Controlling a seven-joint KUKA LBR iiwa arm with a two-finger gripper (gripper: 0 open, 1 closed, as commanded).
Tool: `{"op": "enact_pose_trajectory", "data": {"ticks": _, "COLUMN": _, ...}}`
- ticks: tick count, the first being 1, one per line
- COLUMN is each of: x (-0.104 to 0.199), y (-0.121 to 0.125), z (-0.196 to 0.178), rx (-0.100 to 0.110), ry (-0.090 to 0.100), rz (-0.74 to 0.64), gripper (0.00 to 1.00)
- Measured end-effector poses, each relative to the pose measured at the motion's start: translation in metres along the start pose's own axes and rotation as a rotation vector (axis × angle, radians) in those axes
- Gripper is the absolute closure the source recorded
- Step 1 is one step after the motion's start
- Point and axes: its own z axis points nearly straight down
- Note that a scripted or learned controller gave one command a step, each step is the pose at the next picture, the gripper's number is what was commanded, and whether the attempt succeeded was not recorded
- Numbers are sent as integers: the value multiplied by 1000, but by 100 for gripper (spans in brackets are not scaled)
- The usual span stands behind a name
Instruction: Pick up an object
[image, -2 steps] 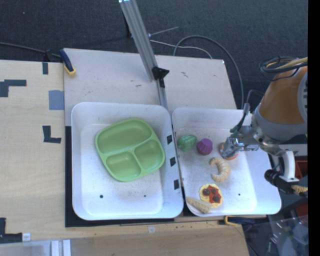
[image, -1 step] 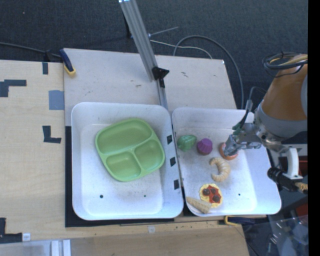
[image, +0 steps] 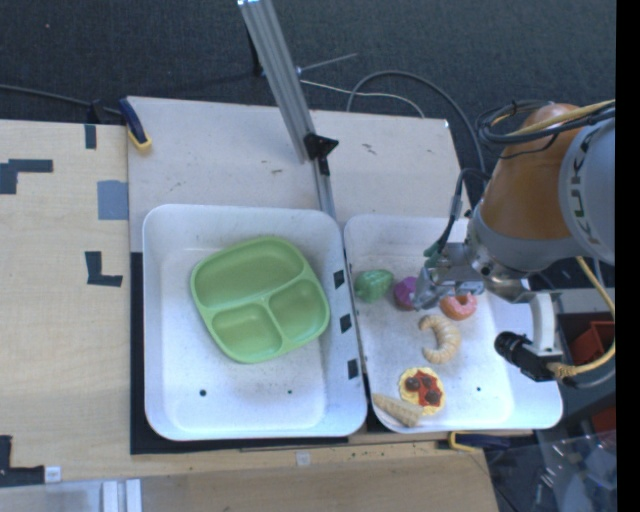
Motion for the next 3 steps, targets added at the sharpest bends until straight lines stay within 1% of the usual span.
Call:
{"op": "enact_pose_trajectory", "data": {"ticks": 1, "x": 47, "y": 13, "z": -5, "rx": 0, "ry": 0, "rz": -1, "gripper": 100}}
{"op": "enact_pose_trajectory", "data": {"ticks": 2, "x": 93, "y": 36, "z": -8, "rx": -1, "ry": 0, "rz": 0, "gripper": 100}}
{"op": "enact_pose_trajectory", "data": {"ticks": 3, "x": 151, "y": 49, "z": -5, "rx": 0, "ry": 0, "rz": -1, "gripper": 100}}
